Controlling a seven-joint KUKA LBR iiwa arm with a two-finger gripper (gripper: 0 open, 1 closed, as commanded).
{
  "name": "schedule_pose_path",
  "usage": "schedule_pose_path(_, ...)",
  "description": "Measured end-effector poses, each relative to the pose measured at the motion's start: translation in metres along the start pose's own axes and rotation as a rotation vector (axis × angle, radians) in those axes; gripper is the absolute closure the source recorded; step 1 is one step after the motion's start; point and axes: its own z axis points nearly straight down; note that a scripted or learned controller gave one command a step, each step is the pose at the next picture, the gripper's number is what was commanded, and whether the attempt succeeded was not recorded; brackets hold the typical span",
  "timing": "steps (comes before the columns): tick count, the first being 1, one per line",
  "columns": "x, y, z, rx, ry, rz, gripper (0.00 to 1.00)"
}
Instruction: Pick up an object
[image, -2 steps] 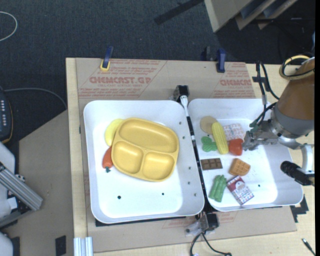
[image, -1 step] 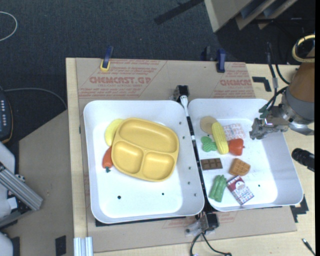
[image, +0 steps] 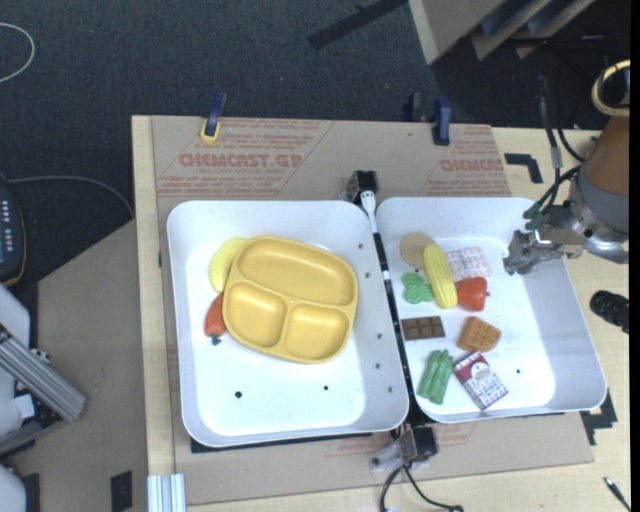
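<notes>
My gripper (image: 520, 258) hangs over the right part of the right bin (image: 560, 320), just right of the toy food. In that bin lie a corn cob (image: 439, 275), a red pepper (image: 472, 293), a tan round piece (image: 416, 248), a green leafy piece (image: 417, 290), a chocolate bar (image: 423, 328), a waffle (image: 479, 334), green beans (image: 435, 375), a red packet (image: 481, 380) and a pinkish white wrapper (image: 467, 263). Nothing shows between the gripper's fingers.
The left bin (image: 200, 380) holds a yellow divided plate (image: 289, 297), a banana (image: 225, 260) peeking out at its upper left and a red-orange carrot (image: 215, 318) at its left side. Clamps (image: 211, 122) hold the cardboard at the back.
</notes>
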Motion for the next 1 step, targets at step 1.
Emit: schedule_pose_path(1, 0.0353, 0.0295, 0.0080, 0.001, 0.001, -0.003, 1.00)
